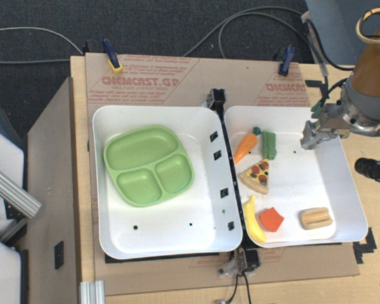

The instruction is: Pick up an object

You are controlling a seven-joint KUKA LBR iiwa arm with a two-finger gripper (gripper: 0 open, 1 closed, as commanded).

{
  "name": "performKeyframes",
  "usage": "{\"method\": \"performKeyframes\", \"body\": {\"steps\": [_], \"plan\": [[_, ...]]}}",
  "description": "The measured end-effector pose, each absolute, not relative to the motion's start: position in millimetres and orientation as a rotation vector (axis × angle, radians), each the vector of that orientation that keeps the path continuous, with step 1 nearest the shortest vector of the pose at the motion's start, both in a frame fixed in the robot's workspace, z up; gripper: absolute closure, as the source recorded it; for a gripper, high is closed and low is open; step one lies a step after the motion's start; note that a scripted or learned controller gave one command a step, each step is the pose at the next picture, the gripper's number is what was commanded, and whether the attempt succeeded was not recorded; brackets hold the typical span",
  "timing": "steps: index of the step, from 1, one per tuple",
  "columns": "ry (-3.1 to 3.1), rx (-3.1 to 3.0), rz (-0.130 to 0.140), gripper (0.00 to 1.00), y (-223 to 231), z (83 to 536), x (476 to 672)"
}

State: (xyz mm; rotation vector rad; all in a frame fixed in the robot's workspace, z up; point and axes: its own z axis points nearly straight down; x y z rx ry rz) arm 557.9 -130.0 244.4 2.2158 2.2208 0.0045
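The right bin (342, 189) holds several toy foods: an orange carrot (245, 147), a green pickle (268, 144), a pizza slice (257, 176), a yellow banana (251, 219), a red block (270, 220) and a tan bread roll (315, 218). My gripper (311, 136) hangs over the bin's upper right part, to the right of the pickle and apart from it. Nothing shows between its fingers.
The left bin (107, 227) carries a green divided plate (149, 165). A black clip rail (223, 170) runs between the bins. Blue clamps (112, 56) hold the cardboard sheet at the back. Cables lie behind the bench.
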Motion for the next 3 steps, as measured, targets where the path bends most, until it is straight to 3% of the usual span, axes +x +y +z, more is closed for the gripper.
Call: {"method": "performKeyframes", "body": {"steps": [3], "plan": [[2.233, 2.218, -0.002, 1.00, 27, 226, 557.0]]}}
